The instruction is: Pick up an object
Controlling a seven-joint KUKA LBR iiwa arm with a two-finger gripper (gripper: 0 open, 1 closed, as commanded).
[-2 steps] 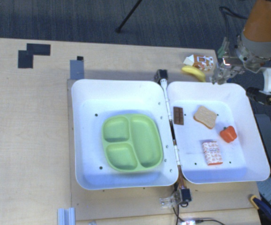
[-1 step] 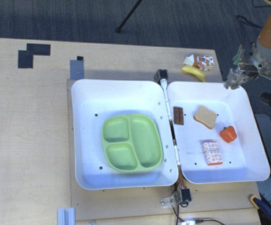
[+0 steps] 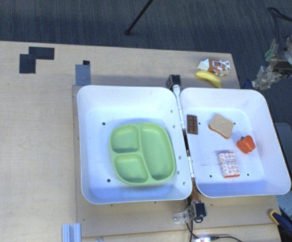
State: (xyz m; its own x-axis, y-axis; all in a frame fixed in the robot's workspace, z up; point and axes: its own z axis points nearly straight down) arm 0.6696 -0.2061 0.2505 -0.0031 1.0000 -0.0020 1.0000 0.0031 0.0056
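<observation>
Toys are lying in the right bin (image 3: pixel 256 102) — a bread slice (image 3: pixel 221 125), an orange pepper (image 3: pixel 246 144), a brown bar (image 3: pixel 191 124) and a red-and-white packet (image 3: pixel 228 164), all apart from one another. A green divided plate (image 3: pixel 141 153) is sitting in the left bin (image 3: pixel 93 110). The pincer (image 3: pixel 267 77) is hovering outside the right bin's far corner, holding nothing; whether it's parted, I cannot tell.

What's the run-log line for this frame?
phase: pre-grasp | hand: outside right bin's far right corner | right white bin: brown bar, bread slice, orange pepper, red-white packet | left white bin: green divided tray
</observation>
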